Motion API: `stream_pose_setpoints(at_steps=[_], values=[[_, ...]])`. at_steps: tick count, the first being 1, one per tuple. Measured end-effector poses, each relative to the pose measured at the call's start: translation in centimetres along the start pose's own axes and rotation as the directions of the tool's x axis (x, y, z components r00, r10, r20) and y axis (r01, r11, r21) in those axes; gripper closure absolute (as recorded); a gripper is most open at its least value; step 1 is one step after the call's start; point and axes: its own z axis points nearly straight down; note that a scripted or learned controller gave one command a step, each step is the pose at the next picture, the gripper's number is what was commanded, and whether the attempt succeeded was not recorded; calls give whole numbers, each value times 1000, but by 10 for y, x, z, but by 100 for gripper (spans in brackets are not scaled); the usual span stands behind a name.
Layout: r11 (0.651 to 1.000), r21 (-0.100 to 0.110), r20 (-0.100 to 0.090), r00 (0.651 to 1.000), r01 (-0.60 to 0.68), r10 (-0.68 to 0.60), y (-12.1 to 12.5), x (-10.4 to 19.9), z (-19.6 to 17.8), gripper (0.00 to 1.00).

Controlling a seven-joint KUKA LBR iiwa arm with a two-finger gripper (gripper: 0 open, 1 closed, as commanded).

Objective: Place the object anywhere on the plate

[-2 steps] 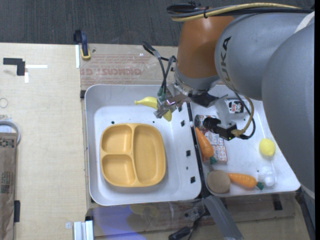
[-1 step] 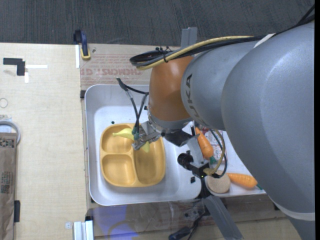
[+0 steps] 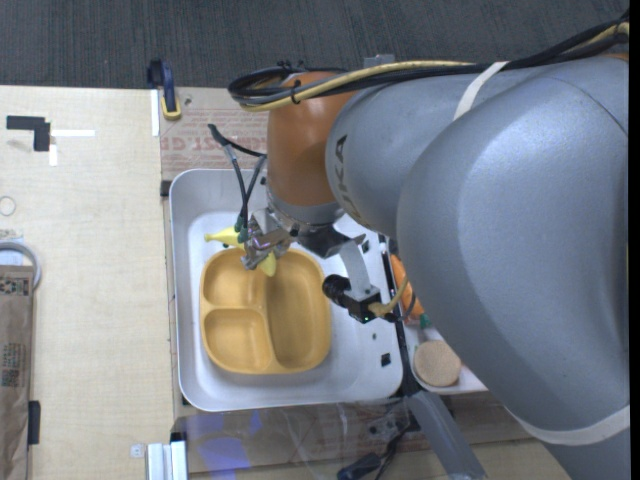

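Observation:
A yellow divided plate (image 3: 265,313) with three compartments lies in the left white bin (image 3: 190,298). My gripper (image 3: 262,250) hangs over the plate's far rim, reaching down from the big grey arm with its orange band. A small yellow banana-like object (image 3: 222,236) with a green tip sticks out to the left of the fingers, and a bit of yellow shows on their other side, so the gripper looks shut on it. The object sits at the plate's far-left edge, partly over the bin floor.
The arm covers most of the right bin; an orange item (image 3: 401,280) and a round tan item (image 3: 437,364) peek out beside it. A brown packet (image 3: 14,343) lies at the wooden bench's left edge. Cables (image 3: 240,183) trail above the gripper.

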Motion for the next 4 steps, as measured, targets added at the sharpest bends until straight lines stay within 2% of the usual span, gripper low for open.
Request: stream_pose_setpoints(at_steps=[1, 2, 3, 4], values=[[979, -51, 20, 980, 199, -198, -54, 31, 19, 100], [987, -2, 1, 987, 164, -164, -18, 30, -30, 100], [1000, -6, 2, 1000, 26, -25, 39, 7, 18, 100], [943, -40, 16, 944, 330, -330, 16, 17, 20, 100]])
